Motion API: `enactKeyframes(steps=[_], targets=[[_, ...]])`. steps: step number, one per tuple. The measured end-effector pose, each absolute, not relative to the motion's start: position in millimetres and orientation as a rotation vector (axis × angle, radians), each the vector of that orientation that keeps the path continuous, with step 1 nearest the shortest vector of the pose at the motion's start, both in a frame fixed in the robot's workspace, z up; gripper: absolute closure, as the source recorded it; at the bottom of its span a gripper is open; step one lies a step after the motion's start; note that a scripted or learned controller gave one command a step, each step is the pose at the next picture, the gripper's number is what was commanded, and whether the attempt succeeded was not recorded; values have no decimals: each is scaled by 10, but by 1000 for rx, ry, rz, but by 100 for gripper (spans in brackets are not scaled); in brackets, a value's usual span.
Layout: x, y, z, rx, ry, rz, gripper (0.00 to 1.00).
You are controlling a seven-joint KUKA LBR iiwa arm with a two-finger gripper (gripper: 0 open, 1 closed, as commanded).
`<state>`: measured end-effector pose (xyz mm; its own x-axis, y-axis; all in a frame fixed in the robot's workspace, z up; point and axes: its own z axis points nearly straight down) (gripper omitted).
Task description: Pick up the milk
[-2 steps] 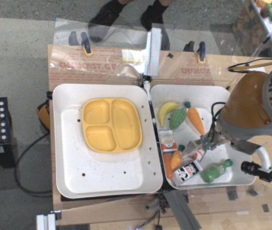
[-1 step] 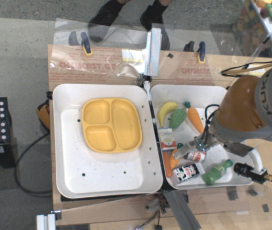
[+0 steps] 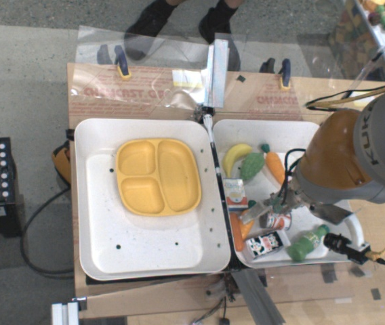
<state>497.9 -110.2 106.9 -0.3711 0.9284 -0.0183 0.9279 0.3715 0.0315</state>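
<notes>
Milk, a small black-and-white printed carton [image 3: 265, 243], lies flat near the front edge of the right shallow white plastic bin [image 3: 314, 128]. Just beyond it the gripper [image 3: 274, 208] sits low among a silvery can [image 3: 278, 220], a green toy vegetable [image 3: 306, 246] and an orange carrot [image 3: 274, 166]; clutter hides its grasp, so I cannot tell. A glossy yellow divided plate [image 3: 158, 177] fills the left bin [image 3: 97, 181].
</notes>
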Motion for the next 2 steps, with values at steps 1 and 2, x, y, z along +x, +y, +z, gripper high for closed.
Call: enactKeyframes(steps=[1, 2], targets=[[4859, -1021, 1008, 1568, 2693, 7, 0], [4834, -1447, 1724, 1647, 2674, -3, 0]])
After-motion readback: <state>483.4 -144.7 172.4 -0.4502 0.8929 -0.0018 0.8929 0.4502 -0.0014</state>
